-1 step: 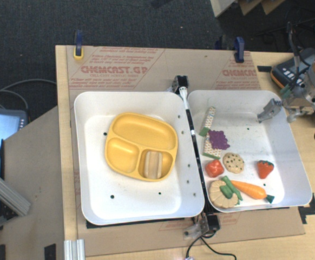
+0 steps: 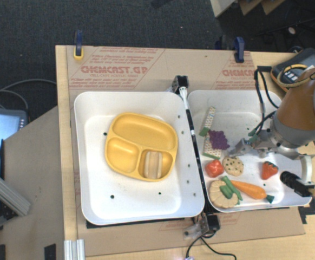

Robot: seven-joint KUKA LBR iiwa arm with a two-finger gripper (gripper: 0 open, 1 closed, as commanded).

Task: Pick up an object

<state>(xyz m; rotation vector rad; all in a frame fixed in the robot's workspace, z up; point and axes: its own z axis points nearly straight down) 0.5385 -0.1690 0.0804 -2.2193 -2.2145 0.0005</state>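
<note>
The cookie [image 2: 233, 166] lies in the right bin [image 2: 230, 97], just below and left of the jaws [image 2: 248, 145]. Whether those are spread, I cannot tell. Grapes [image 2: 218, 139], a tomato [image 2: 214, 168] and a carrot [image 2: 248, 189] crowd it.

Bright, even overhead light covers the scene. The two white bins [image 2: 87, 161] look slightly washed out, with soft glare on their rims. Shadows are faint and short, lying close under the yellow divided plate [image 2: 126, 134]. Focus is moderately sharp; small details look a little grainy. The dark floor [image 2: 27, 15] stays dim.
</note>
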